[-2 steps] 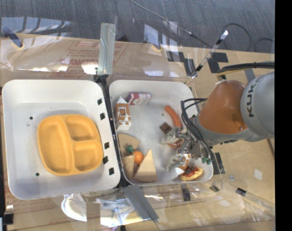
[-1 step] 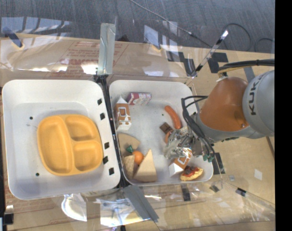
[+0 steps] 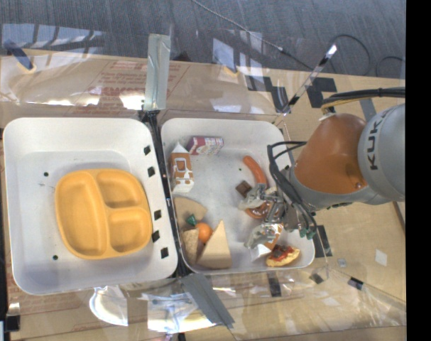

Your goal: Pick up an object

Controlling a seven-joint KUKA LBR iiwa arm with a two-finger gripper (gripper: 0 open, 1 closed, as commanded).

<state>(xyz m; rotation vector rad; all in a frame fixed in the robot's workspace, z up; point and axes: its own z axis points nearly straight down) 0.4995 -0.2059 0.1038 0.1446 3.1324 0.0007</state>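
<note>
Grey arm [image 3: 385,155] (orange band) reaching from right, hand [image 3: 275,215] lowered

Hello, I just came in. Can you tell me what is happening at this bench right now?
A robot arm is reaching from the right into the right bin, which holds toy food: a sausage, a cheese wedge, a pizza slice and a small carton. Its gripper is low over the items near the bin's right side. The left bin holds a yellow divided tray.

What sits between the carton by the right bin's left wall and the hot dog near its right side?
Nothing: bare white floor of the right bin separates the carton from the hot dog.
</note>
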